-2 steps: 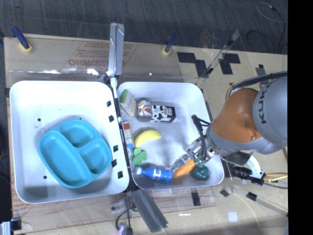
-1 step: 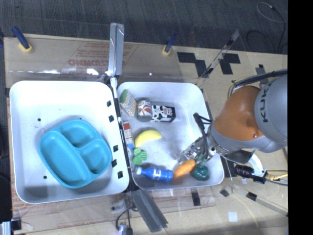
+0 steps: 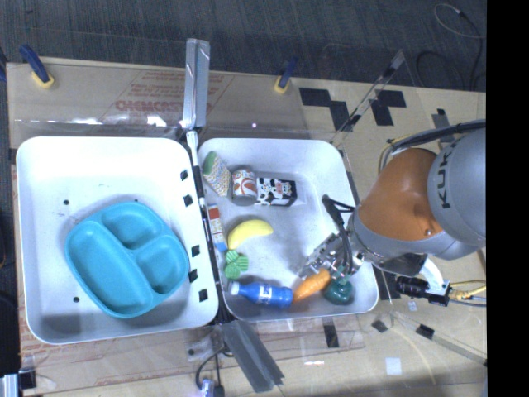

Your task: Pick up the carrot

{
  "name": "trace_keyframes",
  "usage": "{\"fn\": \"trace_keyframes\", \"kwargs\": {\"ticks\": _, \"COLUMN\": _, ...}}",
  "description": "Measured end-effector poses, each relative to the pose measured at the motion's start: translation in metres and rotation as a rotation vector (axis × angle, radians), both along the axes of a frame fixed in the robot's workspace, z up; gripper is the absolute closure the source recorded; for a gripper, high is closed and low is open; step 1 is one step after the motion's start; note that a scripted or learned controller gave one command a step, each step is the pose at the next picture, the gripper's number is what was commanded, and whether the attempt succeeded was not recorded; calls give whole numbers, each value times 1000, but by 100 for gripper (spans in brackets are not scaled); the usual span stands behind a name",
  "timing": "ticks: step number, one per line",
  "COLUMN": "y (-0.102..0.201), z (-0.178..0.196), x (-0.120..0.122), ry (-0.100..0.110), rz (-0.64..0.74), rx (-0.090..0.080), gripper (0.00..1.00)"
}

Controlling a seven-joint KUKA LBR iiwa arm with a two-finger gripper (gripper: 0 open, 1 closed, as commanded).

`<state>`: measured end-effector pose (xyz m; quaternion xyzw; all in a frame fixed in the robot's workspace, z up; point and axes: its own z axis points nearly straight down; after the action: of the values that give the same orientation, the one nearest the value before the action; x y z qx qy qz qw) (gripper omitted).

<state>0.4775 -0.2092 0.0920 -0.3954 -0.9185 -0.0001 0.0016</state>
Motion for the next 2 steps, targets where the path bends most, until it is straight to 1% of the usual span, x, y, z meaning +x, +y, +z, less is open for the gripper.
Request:
{"fn": "trace_keyframes", "kwargs": {"ticks": 1, "y": 0, "z": 0, "x": 0, "ry": 0, "rz": 0, "rx": 0, "gripper": 0}}
{"fn": "trace_keyframes", "kwargs": {"ticks": 2, "y": 1, "z": 9, "x": 1, "ry": 1, "rz": 6, "rx": 1, "gripper": 100}}
